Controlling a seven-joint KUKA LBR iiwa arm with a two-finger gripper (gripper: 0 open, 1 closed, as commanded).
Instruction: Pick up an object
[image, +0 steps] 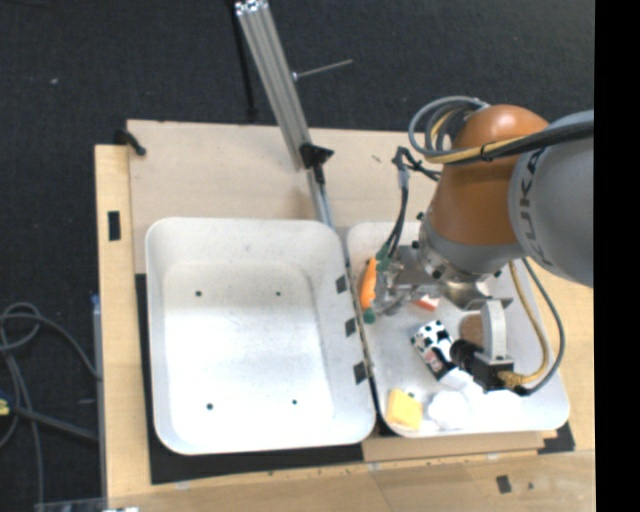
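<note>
**benchwatcher:** Carrot (369, 280) looks like the pick to me, though the task only says "an object". It's an orange stick standing nearly on end against the left wall of the right bin (556, 405), with the gripper (392, 292) low and just right of it. Can't tell if the fingers are wide, narrow or on anything; the wrist and cables bury them.

**kuka_kid:** So what goes wrong from here?

**benchwatcher:** My guess: the carrot is jammed against the wall, so one finger may have no gap to slip into. It could hit the rim, or just roll the carrot along the wall. It's thin and round too, easy to squirt out of a pinch.

**kuka_kid:** Other stuff in the way?

**benchwatcher:** Near side of that bin has a yellow block (402, 407), a white lump (447, 407) and a black-and-white toy (432, 339), all apart from the carrot. The left bin (160, 240) is bare white plastic, smooth-looking. Both sit on a pale wood bench (200, 170), dark carpet around, a metal pole (282, 90) at the far side.
</note>
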